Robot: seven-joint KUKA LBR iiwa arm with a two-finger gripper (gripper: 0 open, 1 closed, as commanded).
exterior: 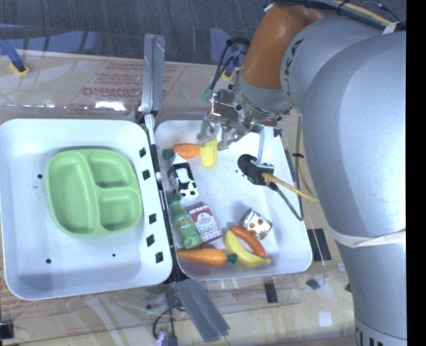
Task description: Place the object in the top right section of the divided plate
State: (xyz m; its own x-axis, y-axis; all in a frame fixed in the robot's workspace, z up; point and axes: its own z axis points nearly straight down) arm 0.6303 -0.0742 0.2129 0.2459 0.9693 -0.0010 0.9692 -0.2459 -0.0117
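The hand [214,137] hangs over the upper part of the right bin [292,254], its fingers closed around a yellow corn cob [208,153]. The green divided plate [94,191] lies in the left bin [18,265], centre-left of frame.

Open approach over green divided plate [94,192] at frame left; bare bin floor [25,265] on all sides. Right bin crowded along lower edge: carrot [204,256], banana [246,254], green bottle [184,224], small carton [206,224]. Clear floor only at right bin centre [223,193].
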